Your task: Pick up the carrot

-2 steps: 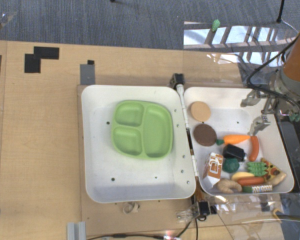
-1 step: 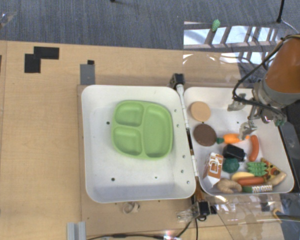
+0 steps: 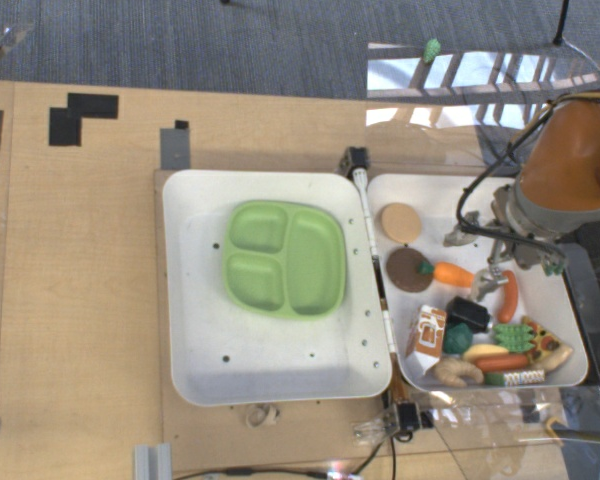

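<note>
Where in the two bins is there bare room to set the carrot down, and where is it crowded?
Free: the left bin floor all around the green divided plate, widest along its near edge. In the right bin, a small bare strip lies right of the tan disc. Crowded: the right bin's near half, where toy foods pack together below the carrot and the hand.

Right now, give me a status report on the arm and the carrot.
Gripper low in the right bin, beside the carrot, not holding it. Carrot lies against the brown disc. Red sausage close by.
</note>
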